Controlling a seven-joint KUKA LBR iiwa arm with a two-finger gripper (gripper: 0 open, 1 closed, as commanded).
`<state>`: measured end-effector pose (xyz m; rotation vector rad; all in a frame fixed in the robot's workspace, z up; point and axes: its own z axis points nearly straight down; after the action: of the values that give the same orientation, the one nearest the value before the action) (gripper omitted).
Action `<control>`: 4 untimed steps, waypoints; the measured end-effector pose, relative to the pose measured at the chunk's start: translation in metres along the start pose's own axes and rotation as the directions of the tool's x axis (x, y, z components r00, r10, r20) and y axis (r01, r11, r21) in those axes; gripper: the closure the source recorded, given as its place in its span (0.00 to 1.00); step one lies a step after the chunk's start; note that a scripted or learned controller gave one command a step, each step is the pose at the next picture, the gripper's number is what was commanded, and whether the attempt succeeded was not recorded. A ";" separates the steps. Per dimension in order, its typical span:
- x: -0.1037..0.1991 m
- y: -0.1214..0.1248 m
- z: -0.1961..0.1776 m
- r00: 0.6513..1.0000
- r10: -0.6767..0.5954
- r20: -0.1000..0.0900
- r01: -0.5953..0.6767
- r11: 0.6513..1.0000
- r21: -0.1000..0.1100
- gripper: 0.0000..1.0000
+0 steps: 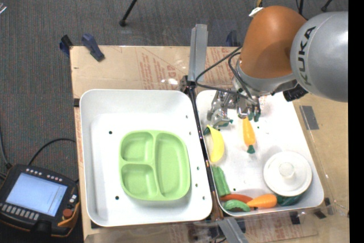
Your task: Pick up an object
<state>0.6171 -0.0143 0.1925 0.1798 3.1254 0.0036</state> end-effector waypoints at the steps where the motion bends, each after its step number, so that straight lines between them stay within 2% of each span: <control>1: -0.013 -0.019 -0.083 0.993 -0.121 0.000 0.121 0.993 0.002 1.00; 2: 0.057 -0.039 -0.052 0.959 -0.284 -0.012 0.284 0.959 -0.002 1.00; 3: 0.028 0.022 -0.068 0.958 -0.288 -0.008 0.288 0.958 -0.002 1.00; 4: 0.027 0.024 -0.077 0.957 -0.290 -0.007 0.290 0.957 -0.003 1.00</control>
<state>0.5921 0.0124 0.2695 -0.2817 3.1244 0.0041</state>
